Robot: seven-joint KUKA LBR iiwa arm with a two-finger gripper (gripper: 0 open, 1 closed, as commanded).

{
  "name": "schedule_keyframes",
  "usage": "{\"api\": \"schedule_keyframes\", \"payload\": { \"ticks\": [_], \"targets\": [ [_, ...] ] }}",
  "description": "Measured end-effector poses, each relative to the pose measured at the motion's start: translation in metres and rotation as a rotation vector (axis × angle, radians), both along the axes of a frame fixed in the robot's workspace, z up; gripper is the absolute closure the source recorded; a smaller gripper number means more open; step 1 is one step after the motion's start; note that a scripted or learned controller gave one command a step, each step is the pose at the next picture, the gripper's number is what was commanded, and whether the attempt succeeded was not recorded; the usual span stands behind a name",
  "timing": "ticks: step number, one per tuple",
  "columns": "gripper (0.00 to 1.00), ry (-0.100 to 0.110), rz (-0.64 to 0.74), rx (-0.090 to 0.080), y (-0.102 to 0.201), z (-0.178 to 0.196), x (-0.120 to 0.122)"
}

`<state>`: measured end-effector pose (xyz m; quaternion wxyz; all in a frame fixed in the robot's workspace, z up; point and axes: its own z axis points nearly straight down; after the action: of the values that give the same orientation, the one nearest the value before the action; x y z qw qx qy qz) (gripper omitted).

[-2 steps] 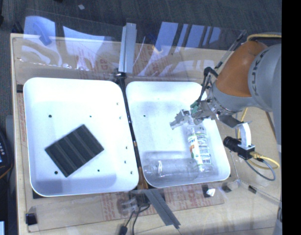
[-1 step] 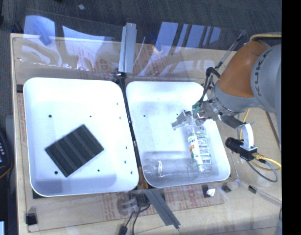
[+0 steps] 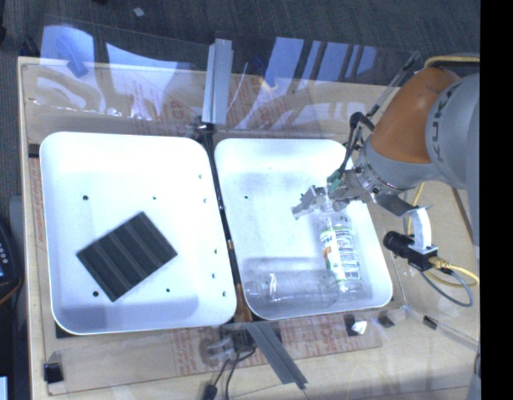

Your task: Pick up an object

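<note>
The arm's hand (image 3: 313,202), whose grip could not be told, hovered in the right white bin (image 3: 264,161) at twelve o'clock of the clear labelled plastic bottle (image 3: 339,252), seemingly mid-approach, next needing descent onto it.

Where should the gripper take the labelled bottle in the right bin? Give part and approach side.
Grip the labelled bottle across its middle, from above. It lies flat, lengthwise beside the right bin's right wall, under the gripper, so its narrow width probably suits the fingers.
</note>
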<state>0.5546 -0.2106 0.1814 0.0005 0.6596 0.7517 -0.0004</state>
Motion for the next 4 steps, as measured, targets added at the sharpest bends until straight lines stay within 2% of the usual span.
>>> {"api": "schedule_keyframes", "payload": {
  "ticks": [4],
  "targets": [
    [0.0, 0.004, 0.053, 0.003, 0.002, -0.012, 0.001]
  ]
}}
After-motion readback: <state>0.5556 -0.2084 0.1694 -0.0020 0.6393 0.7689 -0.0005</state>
